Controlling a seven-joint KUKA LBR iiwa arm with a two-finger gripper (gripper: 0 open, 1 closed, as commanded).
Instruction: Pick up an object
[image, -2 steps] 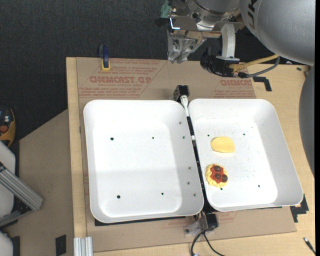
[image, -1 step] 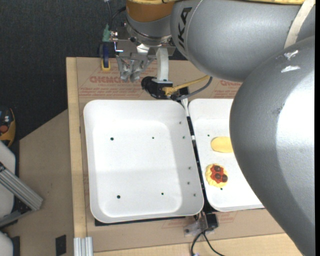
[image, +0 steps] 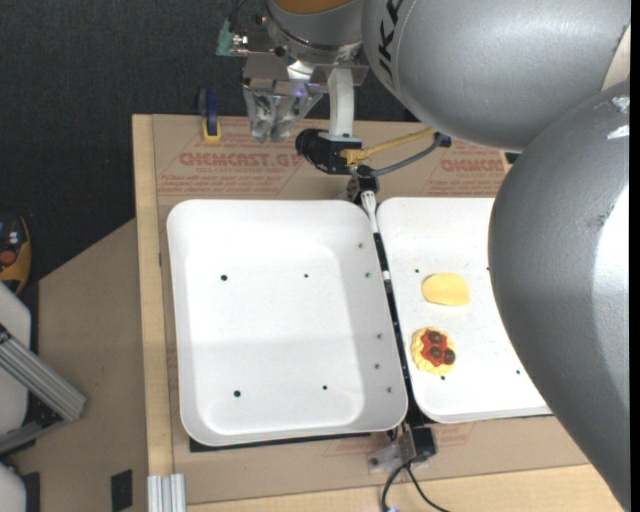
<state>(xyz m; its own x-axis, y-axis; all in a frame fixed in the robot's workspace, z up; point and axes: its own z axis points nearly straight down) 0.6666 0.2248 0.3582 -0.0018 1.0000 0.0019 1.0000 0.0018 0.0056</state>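
While the gripper (image: 272, 118) hovers at 12 o'clock, grip state unreadable, yellow piece (image: 445, 290) and pizza toy (image: 434, 351) wait unpicked at 3 o'clock.

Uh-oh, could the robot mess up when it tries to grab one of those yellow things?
Maybe. The gripper is up past the bins' far edge, away from both pieces, so it has a long way to line up. The plain yellow piece and the yellow piece with dark red blobs lie close together in the right bin, so reaching for one might bump the other.
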